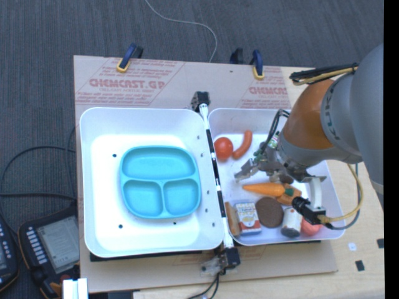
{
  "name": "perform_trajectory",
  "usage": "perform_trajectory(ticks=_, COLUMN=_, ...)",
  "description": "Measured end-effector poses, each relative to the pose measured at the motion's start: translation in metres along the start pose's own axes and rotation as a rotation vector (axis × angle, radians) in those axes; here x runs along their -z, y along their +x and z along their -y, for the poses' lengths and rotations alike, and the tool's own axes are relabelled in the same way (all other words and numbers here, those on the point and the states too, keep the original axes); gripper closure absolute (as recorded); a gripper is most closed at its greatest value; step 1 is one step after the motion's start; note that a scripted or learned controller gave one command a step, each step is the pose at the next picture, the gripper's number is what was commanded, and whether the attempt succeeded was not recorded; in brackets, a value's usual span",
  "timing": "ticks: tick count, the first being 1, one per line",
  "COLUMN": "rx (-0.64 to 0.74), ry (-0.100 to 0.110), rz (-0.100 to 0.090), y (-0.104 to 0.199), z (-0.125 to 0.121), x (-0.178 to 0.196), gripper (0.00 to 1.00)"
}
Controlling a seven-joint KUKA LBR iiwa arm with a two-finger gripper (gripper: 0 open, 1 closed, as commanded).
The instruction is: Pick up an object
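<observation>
The arm (330,120) reaches into the right bin (333,195), gripper (249,169) low above the carrot (269,189); jaw state unclear.

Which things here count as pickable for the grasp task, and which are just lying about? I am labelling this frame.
Job:
gripper
tomato
sausage
carrot
brown disc
small carton
right bin

Lying about:
blue divided plate
left bin
clamps
</observation>
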State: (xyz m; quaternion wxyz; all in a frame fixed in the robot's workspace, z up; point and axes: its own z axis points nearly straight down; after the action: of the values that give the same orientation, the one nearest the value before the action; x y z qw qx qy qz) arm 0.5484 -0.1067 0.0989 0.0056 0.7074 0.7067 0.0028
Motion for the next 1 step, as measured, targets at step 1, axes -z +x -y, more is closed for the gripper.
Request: perform_trajectory(ticks=1, rx=0.000, ry=0.000, rz=0.000, y=0.0001, z=-0.0003, x=0.0095, gripper=1.00)
